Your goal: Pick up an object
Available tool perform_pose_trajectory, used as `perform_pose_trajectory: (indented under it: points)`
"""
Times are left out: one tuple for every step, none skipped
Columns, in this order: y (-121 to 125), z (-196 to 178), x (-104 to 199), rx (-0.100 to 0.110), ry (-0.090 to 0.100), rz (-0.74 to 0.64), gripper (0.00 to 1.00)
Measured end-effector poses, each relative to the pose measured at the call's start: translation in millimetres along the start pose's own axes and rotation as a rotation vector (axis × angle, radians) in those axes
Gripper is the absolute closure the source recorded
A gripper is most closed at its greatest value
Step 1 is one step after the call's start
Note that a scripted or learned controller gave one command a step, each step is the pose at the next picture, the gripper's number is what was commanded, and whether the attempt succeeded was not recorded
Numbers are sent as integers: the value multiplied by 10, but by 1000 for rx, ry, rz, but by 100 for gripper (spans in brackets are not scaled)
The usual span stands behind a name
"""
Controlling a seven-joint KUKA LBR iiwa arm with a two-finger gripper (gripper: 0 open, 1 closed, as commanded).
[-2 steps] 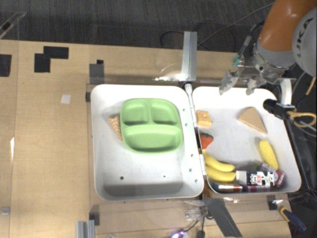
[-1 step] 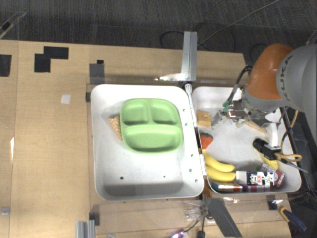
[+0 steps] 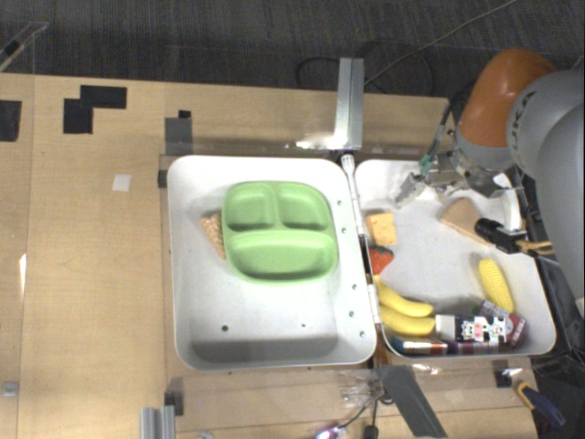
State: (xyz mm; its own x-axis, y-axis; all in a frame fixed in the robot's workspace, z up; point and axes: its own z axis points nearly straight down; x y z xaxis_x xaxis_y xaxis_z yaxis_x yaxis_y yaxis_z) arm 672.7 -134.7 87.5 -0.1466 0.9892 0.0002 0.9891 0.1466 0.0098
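Closest to the lens, along the near wall of the right white bin (image 3: 439, 268): a thin red marker (image 3: 416, 346), a white tube with a dark cap (image 3: 447, 326) and a small patterned box (image 3: 492, 329), lying in a row and touching or nearly so. Just behind them, two yellow bananas (image 3: 405, 309) are stacked against the bin's left wall. A yellow corn cob (image 3: 495, 282) lies toward the right wall, just above the patterned box.

Further back on the left side of the same bin, a small red rounded item (image 3: 379, 261) sits just below an orange square cracker (image 3: 381, 228); I cannot tell whether the two touch.

Gripper (image 3: 409, 188): at the far left corner of the right bin, above pale bin floor, near the orange square cracker but apart from it. Whether it is spread or closed I cannot tell from this slant, nor whether it touches the floor. The grey arm (image 3: 548, 117) with its orange band (image 3: 498, 99) comes in from the right.

Left white bin (image 3: 256, 323): a green three-compartment plastic plate (image 3: 279, 230) rests in the far half. A tan textured wafer (image 3: 213, 233) pokes out from under its left edge.
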Motion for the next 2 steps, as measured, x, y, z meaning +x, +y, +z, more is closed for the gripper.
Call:
perform_pose_trajectory:
  points:
    - [-692, -32, 68, -4, -2, -7, 0]
    - [-1084, -45, -320, 0, 0, 172, 0]
